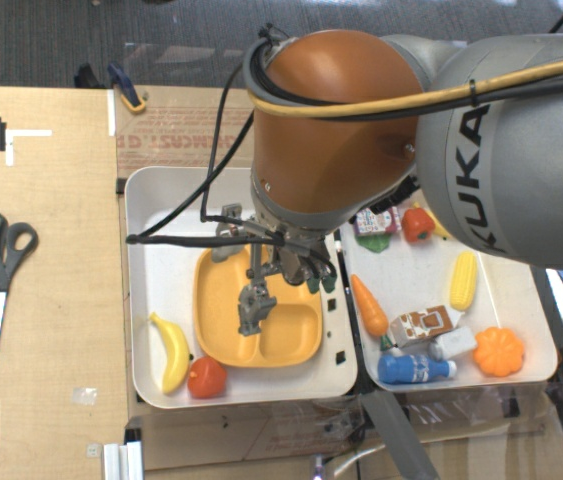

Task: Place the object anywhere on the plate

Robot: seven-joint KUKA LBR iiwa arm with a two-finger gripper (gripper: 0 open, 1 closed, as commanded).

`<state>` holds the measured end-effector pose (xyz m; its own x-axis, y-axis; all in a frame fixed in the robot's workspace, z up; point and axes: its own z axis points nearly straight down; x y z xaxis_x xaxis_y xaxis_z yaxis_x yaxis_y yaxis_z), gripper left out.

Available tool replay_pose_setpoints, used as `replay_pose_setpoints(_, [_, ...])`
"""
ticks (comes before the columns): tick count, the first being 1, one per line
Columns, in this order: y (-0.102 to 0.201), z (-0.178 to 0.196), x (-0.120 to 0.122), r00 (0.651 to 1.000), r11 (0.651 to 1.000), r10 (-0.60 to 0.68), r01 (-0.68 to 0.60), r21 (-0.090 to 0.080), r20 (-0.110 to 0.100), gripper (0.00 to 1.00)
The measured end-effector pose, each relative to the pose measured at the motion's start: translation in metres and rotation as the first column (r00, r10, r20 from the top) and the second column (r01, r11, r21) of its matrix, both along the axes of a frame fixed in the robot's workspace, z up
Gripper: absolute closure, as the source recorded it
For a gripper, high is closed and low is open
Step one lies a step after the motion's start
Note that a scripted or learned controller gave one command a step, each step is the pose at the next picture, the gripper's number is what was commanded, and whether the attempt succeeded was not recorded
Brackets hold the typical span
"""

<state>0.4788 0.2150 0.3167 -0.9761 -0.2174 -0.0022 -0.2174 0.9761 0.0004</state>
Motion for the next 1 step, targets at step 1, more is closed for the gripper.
replay_pose_setpoints(1, [0.0, 0.0, 0.0, 1.0, 1.0, 0.0, 0.0, 0.0, 0.0, 0.0])
